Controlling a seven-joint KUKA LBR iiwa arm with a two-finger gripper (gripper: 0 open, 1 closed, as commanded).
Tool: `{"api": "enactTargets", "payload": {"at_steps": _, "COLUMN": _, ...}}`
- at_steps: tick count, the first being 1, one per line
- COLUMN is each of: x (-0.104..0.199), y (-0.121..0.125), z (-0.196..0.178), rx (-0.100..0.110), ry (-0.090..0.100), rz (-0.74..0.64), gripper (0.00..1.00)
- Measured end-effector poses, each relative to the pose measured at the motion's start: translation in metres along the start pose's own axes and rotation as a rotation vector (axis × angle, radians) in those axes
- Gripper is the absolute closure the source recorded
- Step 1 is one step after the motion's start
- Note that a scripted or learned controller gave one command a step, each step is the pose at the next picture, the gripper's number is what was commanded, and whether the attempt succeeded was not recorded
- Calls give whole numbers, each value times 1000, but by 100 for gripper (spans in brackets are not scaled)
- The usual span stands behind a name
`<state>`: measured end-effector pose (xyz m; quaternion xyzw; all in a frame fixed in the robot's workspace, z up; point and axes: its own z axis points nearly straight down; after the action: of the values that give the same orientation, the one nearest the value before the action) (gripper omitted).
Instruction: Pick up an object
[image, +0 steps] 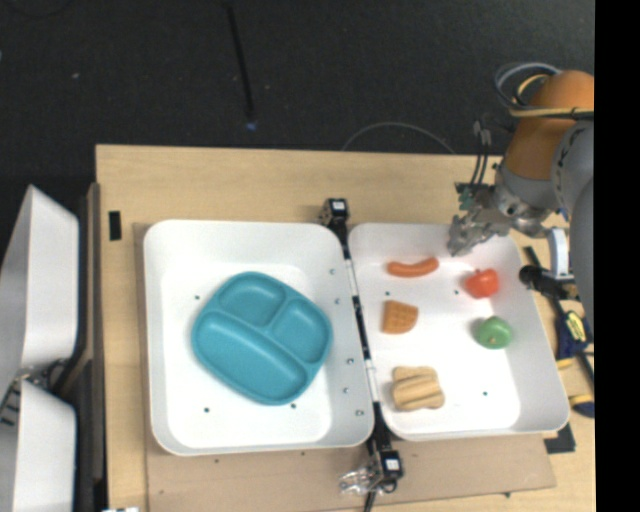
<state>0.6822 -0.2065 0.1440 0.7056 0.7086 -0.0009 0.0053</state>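
Hot dog (gripper just beside)

The arm is cut off by the right edge above its orange band. The gripper is blurred, its finger state unreadable. Clutter right of the right bin is small, possibly tools. White boxes run off the left edge.

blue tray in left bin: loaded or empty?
Empty. The blue tray lies flat in the left bin, and all three compartments show bare blue.
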Motion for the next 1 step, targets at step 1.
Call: {"api": "enactTargets", "payload": {"at_steps": 1, "x": 1, "y": 0, "z": -65, "rx": -1, "ry": 8, "rz": 1, "gripper": 100}}
